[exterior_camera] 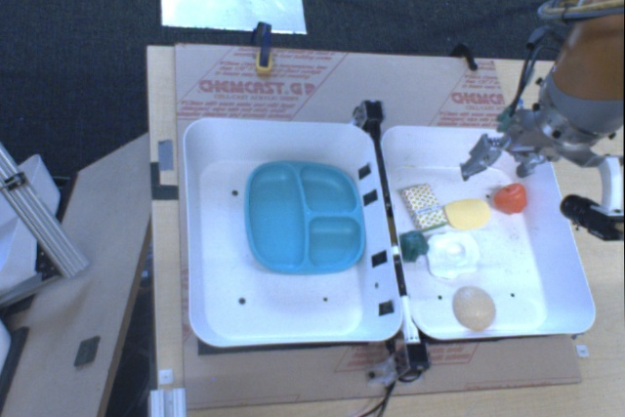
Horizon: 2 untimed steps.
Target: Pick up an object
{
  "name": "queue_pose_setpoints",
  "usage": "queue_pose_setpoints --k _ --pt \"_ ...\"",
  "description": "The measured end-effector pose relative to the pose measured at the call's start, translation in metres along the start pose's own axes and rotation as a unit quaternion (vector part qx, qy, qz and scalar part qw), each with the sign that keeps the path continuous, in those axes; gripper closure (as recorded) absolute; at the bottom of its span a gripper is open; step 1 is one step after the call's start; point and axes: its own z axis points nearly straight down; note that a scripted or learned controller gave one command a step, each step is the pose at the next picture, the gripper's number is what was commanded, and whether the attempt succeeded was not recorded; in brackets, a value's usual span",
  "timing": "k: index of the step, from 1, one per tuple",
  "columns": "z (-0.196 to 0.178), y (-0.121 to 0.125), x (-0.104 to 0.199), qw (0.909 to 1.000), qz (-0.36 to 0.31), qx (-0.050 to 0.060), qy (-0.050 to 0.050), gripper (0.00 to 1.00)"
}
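Camera view: we find the pincer (498, 154) spread open, holding nothing, poised above the right bin (566, 308) at its far side. The nearest pick, an orange-red ball (509, 198), lies just below it. The yellow piece (468, 214) and tan egg (475, 307) lie untouched. We judge the grasp not yet made; descent, closing and lifting remain.

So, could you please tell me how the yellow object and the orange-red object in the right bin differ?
The yellow object is pale yellow, elongated and lies flat; the orange-red object is rounder, more compact and vivid. The yellow object sits nearer the bin's middle, beside the patterned packet; the orange-red object lies farther right, just below the gripper. Both rest loose on the right bin floor, close together.
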Motion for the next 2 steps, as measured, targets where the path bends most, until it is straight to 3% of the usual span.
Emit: queue_pose_setpoints --k 1,2 --pt "-0.007 0.002 0.000 1.0000 -0.001 -0.006 -0.001 0.00" --pt "0.051 -0.004 0.007 1.0000 0.000 -0.004 0.000 0.00"
